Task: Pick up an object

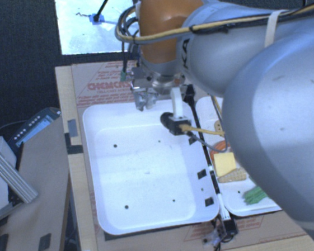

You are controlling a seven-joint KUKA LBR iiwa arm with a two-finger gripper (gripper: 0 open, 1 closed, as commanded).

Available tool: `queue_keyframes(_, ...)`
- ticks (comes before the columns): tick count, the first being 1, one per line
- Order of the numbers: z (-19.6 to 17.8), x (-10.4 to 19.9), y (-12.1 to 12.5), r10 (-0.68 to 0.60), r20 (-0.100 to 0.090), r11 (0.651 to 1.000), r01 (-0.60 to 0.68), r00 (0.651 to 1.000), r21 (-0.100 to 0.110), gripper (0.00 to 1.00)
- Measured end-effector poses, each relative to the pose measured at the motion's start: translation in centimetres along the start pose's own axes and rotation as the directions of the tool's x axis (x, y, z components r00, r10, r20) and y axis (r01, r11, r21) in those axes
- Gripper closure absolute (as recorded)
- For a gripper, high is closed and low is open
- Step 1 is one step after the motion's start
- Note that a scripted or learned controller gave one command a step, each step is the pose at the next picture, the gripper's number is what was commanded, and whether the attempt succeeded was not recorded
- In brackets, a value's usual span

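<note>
From where I stand the arm [266, 98] leans in over the desk [83, 215], and its tool [148, 98] hangs above the far rim of the left bin [117, 222], close to the ridge where that bin meets the right bin [251, 210]; whether the tool is open or closed I cannot tell, and I see nothing held in it; the things worth picking all lie on the other side of that ridge, in the right bin, partly hidden under the arm; so the step in hand, as I judge it, is to carry the tool across the ridge, settle squarely over one piece standing apart from its neighbours, and descend straight so a finger does not catch the bin wall; the yellow block [225, 164] looks the easiest target, being flat-sided and plainly visible; counting what shows: two white bins, one yellow block, one green piece [254, 195] nearer the front than the block, one orange piece [219, 145] just behind the block, and a pale textured piece [234, 175] touching the block's front edge.
</note>
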State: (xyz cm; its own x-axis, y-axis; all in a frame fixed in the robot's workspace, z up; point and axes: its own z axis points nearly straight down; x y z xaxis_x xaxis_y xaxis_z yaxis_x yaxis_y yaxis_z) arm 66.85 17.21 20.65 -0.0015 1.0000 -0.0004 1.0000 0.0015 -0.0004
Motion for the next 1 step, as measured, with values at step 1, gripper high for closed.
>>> queue_keyframes(1,2.89,3.2,0.0,-0.004,-0.001,1.0,0.004,1.0,-0.001,1.0)
